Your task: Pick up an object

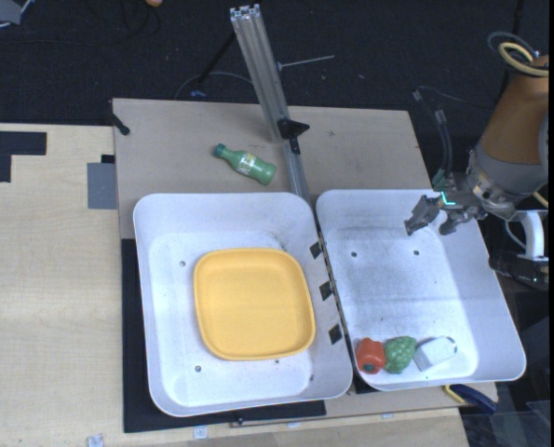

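My gripper hovers over the far right part of the right bin, its two dark fingers spread apart with nothing between them. At that bin's near edge lie a red object, a green bumpy object and a white object, close together in a row. A yellow square plate lies flat in the left bin. The three small objects are well below the gripper in the view.
A green bottle lies on its side on the bench behind the left bin. A slanted metal rail rises behind the gap between the bins. Black clips sit along the divide. Cables hang by the arm at right.
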